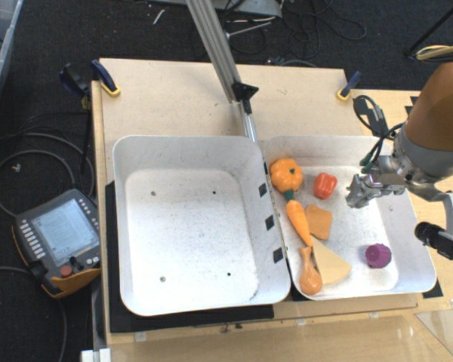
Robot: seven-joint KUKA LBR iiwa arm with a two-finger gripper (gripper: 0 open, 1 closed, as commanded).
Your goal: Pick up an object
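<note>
You see two smooth white bins; the right bin (pixel 408 277) holds a pale cheese wedge (pixel 332 265), tapered carrot (pixel 298 221), ribbed orange pumpkin (pixel 287 176), red pepper (pixel 325 185) and round purple piece (pixel 377 256). The gripper (pixel 356 194) hovers right of the pepper; its grip state isn't discernible.

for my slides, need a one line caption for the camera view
KUKA arm's gripper hovers over the right bin near a red pepper, carrot and purple piece.

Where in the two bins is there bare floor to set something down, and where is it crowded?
The left bin has bare floor from wall to wall. In the right bin, pumpkin, carrot and cheese wedge crowd its left side. A smaller patch lies between red pepper, purple piece and gripper.
</note>
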